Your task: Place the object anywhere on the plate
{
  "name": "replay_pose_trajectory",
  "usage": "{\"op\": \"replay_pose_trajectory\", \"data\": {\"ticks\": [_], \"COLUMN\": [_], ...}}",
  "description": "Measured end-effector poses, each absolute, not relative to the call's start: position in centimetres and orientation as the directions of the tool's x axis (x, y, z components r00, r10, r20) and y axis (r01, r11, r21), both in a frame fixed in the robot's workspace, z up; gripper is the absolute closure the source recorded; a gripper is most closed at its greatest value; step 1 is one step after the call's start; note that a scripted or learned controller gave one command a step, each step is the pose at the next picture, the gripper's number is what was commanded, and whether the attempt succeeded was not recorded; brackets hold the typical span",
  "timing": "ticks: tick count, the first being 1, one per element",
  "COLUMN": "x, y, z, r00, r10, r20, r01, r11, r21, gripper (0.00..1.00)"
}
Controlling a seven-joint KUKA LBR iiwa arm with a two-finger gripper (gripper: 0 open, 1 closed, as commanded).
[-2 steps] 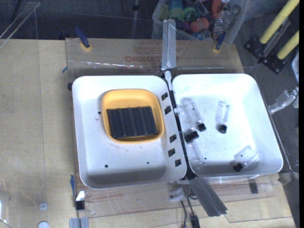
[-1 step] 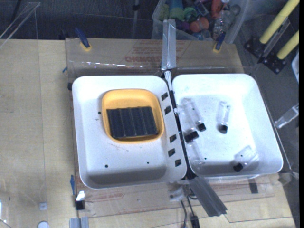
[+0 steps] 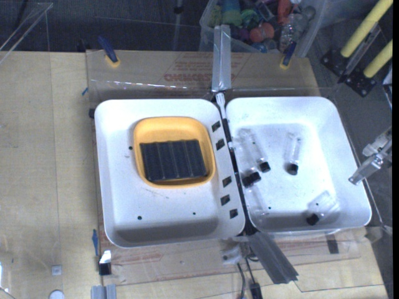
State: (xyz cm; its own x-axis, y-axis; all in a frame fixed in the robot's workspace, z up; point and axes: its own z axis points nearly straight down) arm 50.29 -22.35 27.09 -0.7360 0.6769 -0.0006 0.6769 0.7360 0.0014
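Gripper (image 3: 373,161) at right bin's (image 3: 349,123) edge, grip state unclear; 3 clear vials inside; yellow plate (image 3: 142,129) left.

Yellow plate (image 3: 142,136) bears a dark ribbed block (image 3: 173,159); white bins (image 3: 112,123).

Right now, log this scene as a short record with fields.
left bin: holds a yellow plate with a dark ribbed insert
right bin: several small clear vials with black caps, lying scattered, e.g.
gripper: at the right edge, outside the right bin, nothing seen in it
task state: no vial on the plate yet
behind the bins: clear tub of coloured toys
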Motion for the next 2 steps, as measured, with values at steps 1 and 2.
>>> {"op": "replay_pose_trajectory", "data": {"ticks": [1,2], "x": [48.0,48.1], "y": [-22.3,-22.4], "z": [28.8,43.7], "r00": [-0.794,-0.907], "r10": [0.608,0.420], "r20": [-0.001,-0.008], "r01": [0.608,0.420], "r11": [0.794,0.907], "r21": [0.001,0.001], "gripper": [0.00,0.00]}}
